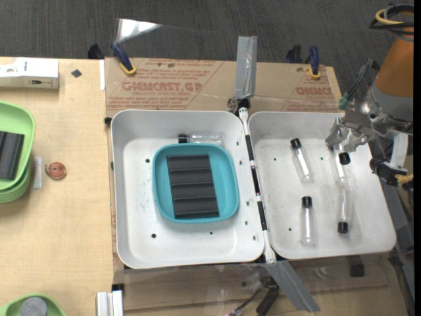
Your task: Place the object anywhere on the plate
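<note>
A teal square plate [227,176] with a black ribbed insert [193,185] lies in the left bin [131,196]. Clear vials with black caps lie in the right bin [283,236]: one at the upper middle [300,159], one lower down [306,220], and two along the right side [343,168] [343,214]. Another clear vial [198,138] rests in the left bin just behind the plate. My gripper [342,141] hangs low over the right bin's far right corner, just above the upper right-side vial's cap. Nothing shows between its fingers.
The two bins meet at a raised rim [253,176] with a metal clamp [245,71] behind it. Cardboard [171,84] lies behind the bins. On the wooden bench to the left sit a green tray [20,127] and a small red disc [56,170].
</note>
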Available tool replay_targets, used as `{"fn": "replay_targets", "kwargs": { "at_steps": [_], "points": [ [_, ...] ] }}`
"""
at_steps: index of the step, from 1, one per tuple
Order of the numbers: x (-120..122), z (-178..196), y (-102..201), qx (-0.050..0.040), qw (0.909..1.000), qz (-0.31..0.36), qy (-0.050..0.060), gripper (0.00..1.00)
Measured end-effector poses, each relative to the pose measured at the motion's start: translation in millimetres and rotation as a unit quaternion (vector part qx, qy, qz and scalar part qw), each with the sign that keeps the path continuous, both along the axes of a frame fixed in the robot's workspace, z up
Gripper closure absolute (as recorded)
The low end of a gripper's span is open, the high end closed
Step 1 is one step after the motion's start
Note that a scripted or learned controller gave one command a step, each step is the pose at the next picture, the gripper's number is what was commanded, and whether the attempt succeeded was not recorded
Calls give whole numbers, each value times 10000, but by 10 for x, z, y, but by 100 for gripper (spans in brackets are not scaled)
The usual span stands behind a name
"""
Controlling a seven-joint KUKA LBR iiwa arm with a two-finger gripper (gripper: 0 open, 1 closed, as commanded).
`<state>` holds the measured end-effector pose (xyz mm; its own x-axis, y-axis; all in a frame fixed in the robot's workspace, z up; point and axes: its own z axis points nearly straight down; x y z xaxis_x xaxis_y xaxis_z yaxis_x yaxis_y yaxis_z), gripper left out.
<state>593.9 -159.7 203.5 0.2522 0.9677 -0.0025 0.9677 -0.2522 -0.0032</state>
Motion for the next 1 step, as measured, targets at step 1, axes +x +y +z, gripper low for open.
{"fn": "replay_targets", "kwargs": {
  "at_steps": [1],
  "points": [
    [127,64,678,7,9955,944,-1,100]
  ]
}}
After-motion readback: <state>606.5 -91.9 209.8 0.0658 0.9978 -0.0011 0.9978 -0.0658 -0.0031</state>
